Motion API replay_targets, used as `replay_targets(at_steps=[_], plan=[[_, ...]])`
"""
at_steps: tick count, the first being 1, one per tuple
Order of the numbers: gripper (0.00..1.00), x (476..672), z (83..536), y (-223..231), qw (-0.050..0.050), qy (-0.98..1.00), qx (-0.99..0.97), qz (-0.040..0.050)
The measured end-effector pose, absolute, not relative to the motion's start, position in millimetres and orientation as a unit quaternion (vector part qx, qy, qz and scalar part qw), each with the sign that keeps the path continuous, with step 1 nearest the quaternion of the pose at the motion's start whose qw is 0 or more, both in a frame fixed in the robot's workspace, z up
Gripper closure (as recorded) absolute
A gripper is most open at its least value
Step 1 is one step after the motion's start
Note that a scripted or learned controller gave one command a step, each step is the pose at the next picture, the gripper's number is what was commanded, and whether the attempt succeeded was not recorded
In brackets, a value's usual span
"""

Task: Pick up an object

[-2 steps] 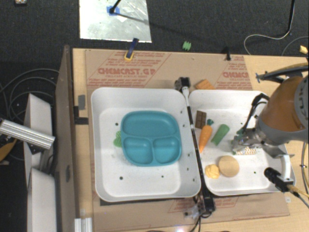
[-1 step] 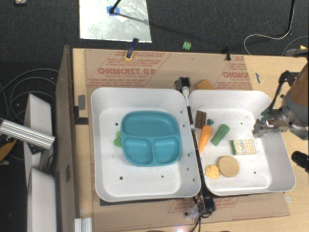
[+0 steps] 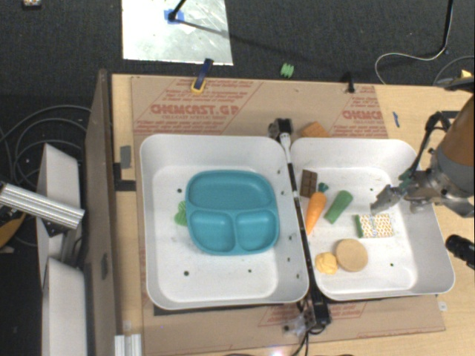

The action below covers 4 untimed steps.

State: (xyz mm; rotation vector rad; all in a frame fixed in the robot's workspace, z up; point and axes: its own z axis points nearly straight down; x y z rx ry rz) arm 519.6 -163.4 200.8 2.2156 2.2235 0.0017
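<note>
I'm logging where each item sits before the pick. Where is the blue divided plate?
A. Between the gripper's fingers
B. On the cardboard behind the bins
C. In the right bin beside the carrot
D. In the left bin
D: the blue divided plate lies flat in the left bin, while the carrot lies in the right bin, where the gripper is.

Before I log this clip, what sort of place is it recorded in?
Probably a robotics lab grasping bench, not a kitchen. Two white bins, the left bin and the right bin, sit on a board, toy food like a carrot lies in one, and loose cables trail over dark carpet.
</note>
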Motion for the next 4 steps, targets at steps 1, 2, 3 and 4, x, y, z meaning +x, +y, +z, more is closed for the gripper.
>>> replay_targets(at_steps=[1,2,3,4], plan=[[0.00,541.8,82.9,-128.6,0.008,0.709,0.705,0.0012],[0.00,497.2,90.1,-137.4,0.010,0.708,0.707,0.0050],[0.00,572.0,89.4,-179.2,0.007,0.709,0.705,0.0034],[0.00,505.6,90.3,-130.8,0.011,0.708,0.706,0.0041]])
